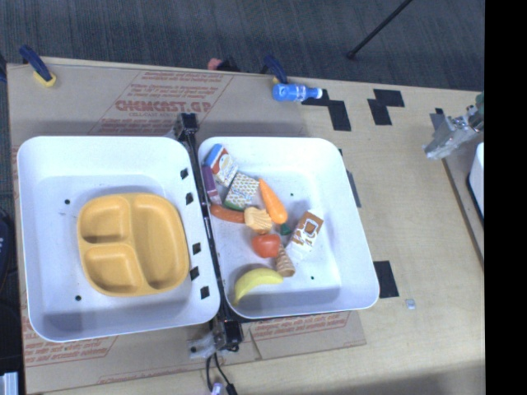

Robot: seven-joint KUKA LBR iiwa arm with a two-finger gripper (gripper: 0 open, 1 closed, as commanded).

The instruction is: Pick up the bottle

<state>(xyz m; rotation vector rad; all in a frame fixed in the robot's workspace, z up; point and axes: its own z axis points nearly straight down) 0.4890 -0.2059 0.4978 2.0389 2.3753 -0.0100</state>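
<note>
The right bin [350,220] holds a heap of toy food. A slim purple bottle-like item [212,186] lies along the bin's left wall, partly under a red, white and blue packet [221,164]. I cannot tell for sure that it is the bottle. A small blue and white bottle-shaped thing [291,93] lies on the bench behind that bin. A grey metal part that looks like my gripper [449,136] sits at the right edge, well off to the right of the bin and above the bench.
In the right bin lie a checkered pack [240,189], a carrot [273,202], a sausage [228,214], a tomato [265,244], a banana [257,281] and a small carton [306,230]. The left bin [33,220] holds a yellow divided plate [132,243]. Blue clamps [37,64] grip the cardboard's far edge.
</note>
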